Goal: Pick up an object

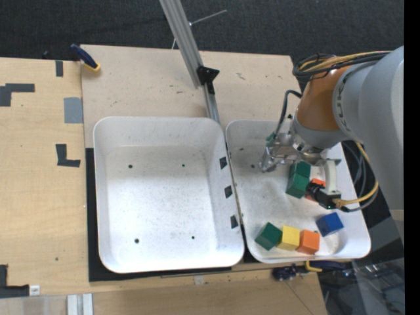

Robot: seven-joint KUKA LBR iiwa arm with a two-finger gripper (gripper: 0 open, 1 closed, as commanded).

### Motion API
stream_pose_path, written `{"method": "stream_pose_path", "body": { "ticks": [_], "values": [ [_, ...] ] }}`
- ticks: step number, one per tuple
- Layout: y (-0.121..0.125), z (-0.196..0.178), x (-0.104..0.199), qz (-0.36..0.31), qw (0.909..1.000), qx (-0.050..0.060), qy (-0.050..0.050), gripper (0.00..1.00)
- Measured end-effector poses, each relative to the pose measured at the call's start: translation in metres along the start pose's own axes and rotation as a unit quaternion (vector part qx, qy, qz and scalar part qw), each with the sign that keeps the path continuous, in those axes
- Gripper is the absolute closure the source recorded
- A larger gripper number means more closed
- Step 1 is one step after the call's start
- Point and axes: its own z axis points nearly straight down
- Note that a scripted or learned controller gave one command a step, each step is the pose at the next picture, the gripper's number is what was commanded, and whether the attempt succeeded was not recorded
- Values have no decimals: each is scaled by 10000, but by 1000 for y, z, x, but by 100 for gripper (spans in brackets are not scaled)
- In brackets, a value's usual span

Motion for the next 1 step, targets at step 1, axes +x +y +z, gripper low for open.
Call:
{"method": "stream_pose_path", "body": {
  "ticks": [1],
  "values": [
    [6,-58,8,1,10000,-37,-4,100]
  ]
}}
